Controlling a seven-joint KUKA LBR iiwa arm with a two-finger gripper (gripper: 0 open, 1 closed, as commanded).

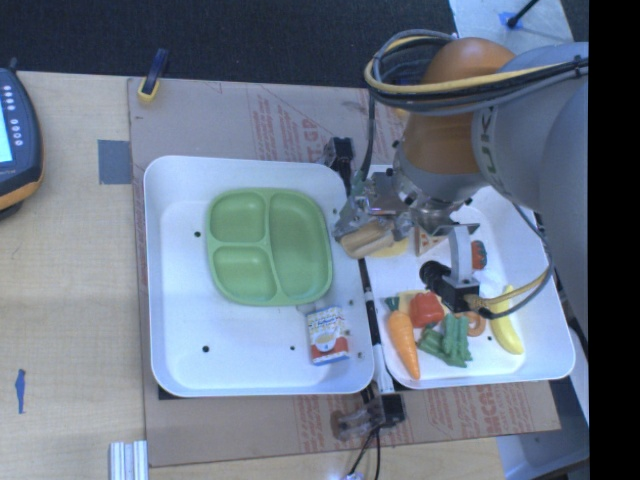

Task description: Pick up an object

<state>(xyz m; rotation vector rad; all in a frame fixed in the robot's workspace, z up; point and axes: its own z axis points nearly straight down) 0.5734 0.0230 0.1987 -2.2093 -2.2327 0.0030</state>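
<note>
Hand (pixel 385 213) of the grey arm hangs over the divide between two shallow white bins, just above a tan wooden block (pixel 366 238); whether it grips anything cannot be told. Left white bin (pixel 165 268) holds a green three-compartment plate (pixel 270 246) and a small carton (pixel 327 335). Right white bin (pixel 545 353) carries an orange toy carrot (pixel 403 344), red tomato (pixel 425 309), green beans (pixel 447 340) and what looks like a yellow banana (pixel 505 330).
</note>
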